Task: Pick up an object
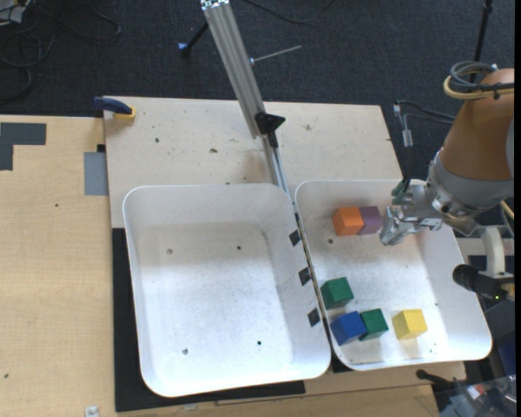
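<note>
The gripper hangs just right of the purple block, which touches the orange block. I cannot tell its fingers' state; it should center over one block.

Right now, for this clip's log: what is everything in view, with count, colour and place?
bins: 2, white, side by side on the bench; left bin, right bin
orange block: 1, upper part of right bin
purple block: 1, touching the orange block's right side
green blocks: 2, right bin; one near the divider, one lower
blue block: 1, beside the lower green block
yellow block: 1, lower right of right bin
aluminium bar: 1, silver, slanting above the bins
clamp: 1, blue and yellow, bench's far left corner
end effector: 1, grey, just right of the purple block
</note>
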Available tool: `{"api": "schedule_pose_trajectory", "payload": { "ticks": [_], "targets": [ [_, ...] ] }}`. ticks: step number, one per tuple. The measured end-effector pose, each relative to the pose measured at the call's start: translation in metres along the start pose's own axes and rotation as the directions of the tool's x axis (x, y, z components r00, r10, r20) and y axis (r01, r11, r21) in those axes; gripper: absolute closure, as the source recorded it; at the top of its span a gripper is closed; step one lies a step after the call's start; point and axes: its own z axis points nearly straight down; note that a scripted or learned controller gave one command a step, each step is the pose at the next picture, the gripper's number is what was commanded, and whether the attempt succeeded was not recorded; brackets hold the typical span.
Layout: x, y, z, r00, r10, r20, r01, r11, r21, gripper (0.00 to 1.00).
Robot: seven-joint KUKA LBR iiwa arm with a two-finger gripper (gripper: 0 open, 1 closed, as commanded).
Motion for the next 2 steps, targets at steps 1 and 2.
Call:
{"api": "schedule_pose_trajectory", "payload": {
  "ticks": [1, 2],
  "targets": [
    [0.054, 0.018, -0.001, 1.000, -0.002, 0.000, 0.002, 1.000, -0.002, 1.00],
    [0.109, 0.016, 0.005, 1.000, -0.001, 0.000, 0.001, 1.000, 0.001, 1.00]
  ]
}}
